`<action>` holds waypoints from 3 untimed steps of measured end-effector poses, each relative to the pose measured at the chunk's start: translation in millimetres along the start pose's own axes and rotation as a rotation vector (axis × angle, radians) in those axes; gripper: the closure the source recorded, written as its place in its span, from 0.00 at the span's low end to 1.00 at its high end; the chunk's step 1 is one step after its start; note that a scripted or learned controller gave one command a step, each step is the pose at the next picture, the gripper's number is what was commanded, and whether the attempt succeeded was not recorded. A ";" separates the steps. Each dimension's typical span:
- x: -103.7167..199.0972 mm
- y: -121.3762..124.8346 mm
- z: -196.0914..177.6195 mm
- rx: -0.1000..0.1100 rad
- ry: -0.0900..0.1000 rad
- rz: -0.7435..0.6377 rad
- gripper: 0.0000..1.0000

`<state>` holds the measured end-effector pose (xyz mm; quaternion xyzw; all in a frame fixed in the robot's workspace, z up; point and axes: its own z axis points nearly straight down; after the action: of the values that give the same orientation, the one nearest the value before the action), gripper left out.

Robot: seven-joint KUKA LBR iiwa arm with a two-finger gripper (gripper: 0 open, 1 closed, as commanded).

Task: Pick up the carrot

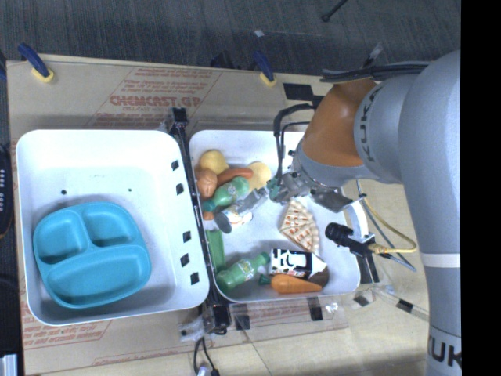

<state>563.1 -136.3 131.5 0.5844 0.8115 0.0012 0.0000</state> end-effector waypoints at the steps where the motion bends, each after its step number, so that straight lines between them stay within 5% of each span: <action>1: 9.6 80.0 41.5 0.013 0.002 0.002 0.00; 2: -7.5 44.0 39.9 0.009 0.000 -0.005 0.00; 3: 0.2 92.8 43.5 0.032 0.009 -0.046 0.00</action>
<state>651.1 -106.6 88.1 0.5656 0.8245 -0.0093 -0.0131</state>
